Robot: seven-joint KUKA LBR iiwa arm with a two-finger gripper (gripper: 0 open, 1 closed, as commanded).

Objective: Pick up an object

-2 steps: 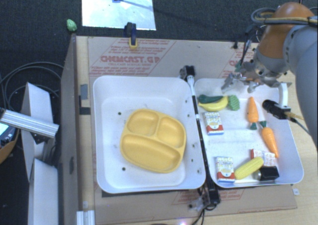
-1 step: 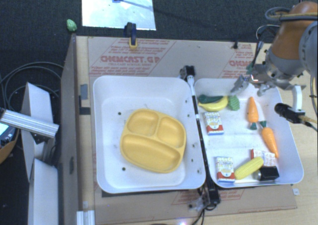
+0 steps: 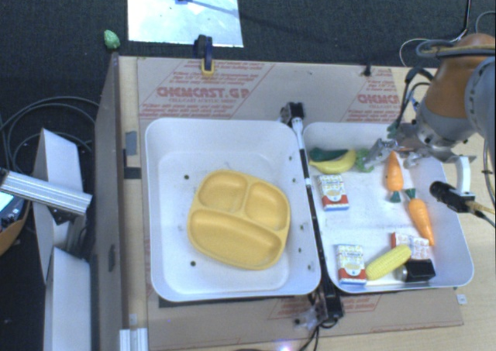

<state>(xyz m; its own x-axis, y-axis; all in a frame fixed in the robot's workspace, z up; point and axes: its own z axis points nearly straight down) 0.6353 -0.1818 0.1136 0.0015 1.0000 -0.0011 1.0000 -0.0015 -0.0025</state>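
Looking down on the bench, I have the arm (image 3: 457, 82) reaching in over the far right corner of the right bin (image 3: 465, 264), with the gripper (image 3: 387, 148) low near the bin's far wall. Whether it is wide or narrow I cannot tell from this angle, and nothing visibly sits in it.

Closest to it is a carrot (image 3: 394, 172), lying just beside the tip; I judge that the likely target, since the arm is already set over it. A second carrot (image 3: 421, 220) lies nearer the right wall. A banana (image 3: 335, 160) rests against the far left corner of this bin, near the gripper too. Two small cartons (image 3: 334, 191) (image 3: 350, 263) sit along the divider side, and a corn cob (image 3: 388, 262) lies by the near wall next to a black block (image 3: 419, 270).

The left bin (image 3: 163, 187) carries a yellow divided plate (image 3: 239, 218) in its middle, well apart from the arm, so it should not interfere.
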